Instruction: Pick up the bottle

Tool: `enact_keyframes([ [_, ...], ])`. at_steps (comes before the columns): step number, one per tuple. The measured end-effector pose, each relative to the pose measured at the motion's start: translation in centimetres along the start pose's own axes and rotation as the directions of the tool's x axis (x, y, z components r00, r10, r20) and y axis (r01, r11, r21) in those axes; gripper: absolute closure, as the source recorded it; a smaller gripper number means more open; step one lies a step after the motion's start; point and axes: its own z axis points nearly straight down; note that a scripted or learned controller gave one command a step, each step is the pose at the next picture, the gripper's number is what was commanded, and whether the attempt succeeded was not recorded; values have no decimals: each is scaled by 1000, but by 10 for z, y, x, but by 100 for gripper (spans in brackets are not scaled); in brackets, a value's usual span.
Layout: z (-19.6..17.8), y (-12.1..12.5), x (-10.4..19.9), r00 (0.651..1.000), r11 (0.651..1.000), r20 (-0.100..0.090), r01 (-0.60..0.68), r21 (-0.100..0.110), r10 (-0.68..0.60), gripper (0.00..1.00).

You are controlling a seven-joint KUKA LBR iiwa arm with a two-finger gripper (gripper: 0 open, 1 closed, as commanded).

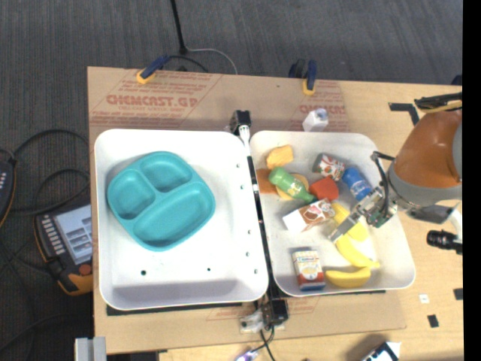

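Observation:
The green bottle (288, 183) lies on its side in the upper left part of the right bin (393, 277), with an orange piece under and beside it. My gripper (349, 226) hangs low over the middle of that bin, right of and below the bottle, above a yellow banana-like piece (356, 248). It is clearly apart from the bottle, with a white carton (310, 215) and a red block (325, 189) lying between them. Nothing shows as held.
The right bin is crowded: an orange-yellow fruit (280, 156), a small can (328, 165), a blue item (355, 181), a small box (308, 268) and a banana (348, 277). A teal divided plate (160, 199) sits in the left bin (180, 292).

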Motion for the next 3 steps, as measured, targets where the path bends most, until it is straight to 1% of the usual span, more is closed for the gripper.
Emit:
enact_keyframes([
  [1,-20,68,-57,999,999,1,38,6,-38,0],
  [2,-30,67,-59,999,999,6,36,7,-36,100],
  [3,-29,69,-52,999,999,-22,40,13,-40,0],
])
